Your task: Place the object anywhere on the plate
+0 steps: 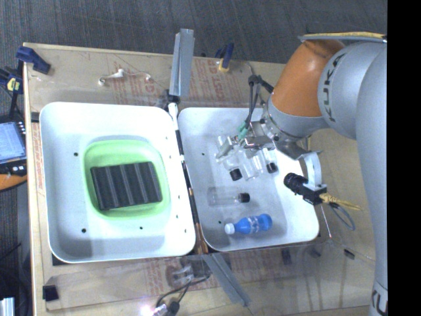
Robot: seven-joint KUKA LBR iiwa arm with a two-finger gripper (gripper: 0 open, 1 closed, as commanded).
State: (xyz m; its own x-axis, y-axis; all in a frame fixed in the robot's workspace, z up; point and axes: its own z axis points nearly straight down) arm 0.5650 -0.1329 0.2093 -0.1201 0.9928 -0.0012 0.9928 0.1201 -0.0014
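Right now the gripper (253, 151) hangs low over the far half of the right bin (197, 176), among a cluster of small clear vials, and whether it has closed on anything cannot be told from this slanted view; the transparent parts beneath the wrist blur into one another. Nothing is plainly lifted clear of the bin floor.

Taking the right bin as the landmark: a clear vial with a black cap (227, 196) lies on its side near the bin's middle, a blue bottle with a white cap (250, 225) lies toward its near wall, and two or three small dark-capped pieces (235, 173) sit just under the gripper. Which of these is the intended object is uncertain; the ones under the gripper look the likeliest.

The green plate (125, 151), with a dark ribbed tray (125, 184) on it, rests in the neighbouring bin, just across the right bin's left wall.

To do this step well, I judge the grasp should settle squarely on one vial, avoid nudging its neighbours, lift straight until clear of the wall, then cross left.
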